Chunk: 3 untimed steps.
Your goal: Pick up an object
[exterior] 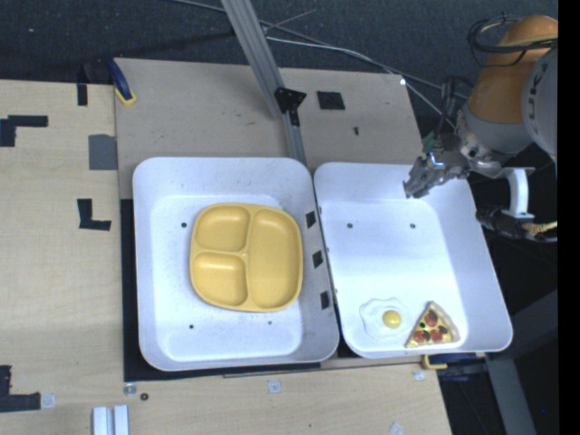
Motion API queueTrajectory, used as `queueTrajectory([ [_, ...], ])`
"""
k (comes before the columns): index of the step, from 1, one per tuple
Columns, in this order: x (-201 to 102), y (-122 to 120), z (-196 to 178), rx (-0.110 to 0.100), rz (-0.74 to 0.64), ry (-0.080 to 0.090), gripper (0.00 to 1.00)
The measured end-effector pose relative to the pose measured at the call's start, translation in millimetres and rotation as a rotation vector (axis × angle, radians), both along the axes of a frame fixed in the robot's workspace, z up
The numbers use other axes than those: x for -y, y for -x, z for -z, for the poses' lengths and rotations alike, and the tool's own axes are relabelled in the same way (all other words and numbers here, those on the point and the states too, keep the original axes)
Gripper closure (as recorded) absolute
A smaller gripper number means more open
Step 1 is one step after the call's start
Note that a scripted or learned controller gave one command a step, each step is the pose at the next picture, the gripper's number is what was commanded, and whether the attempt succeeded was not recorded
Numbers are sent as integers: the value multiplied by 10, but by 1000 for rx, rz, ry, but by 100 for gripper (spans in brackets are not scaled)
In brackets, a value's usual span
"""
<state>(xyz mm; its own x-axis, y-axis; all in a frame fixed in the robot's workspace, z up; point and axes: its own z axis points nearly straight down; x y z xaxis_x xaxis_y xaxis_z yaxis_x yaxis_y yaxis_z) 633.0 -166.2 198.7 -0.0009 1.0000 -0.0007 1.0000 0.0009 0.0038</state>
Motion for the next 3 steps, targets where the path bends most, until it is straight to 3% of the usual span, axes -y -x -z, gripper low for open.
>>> queueTrajectory([
  [1, -3, -10, -517, 1, -1, 1, 100],
  [2, -511, 253, -413, -7, -3, -1, 100],
  [3, -984, 351, -307, -8, -4, -1, 100],
])
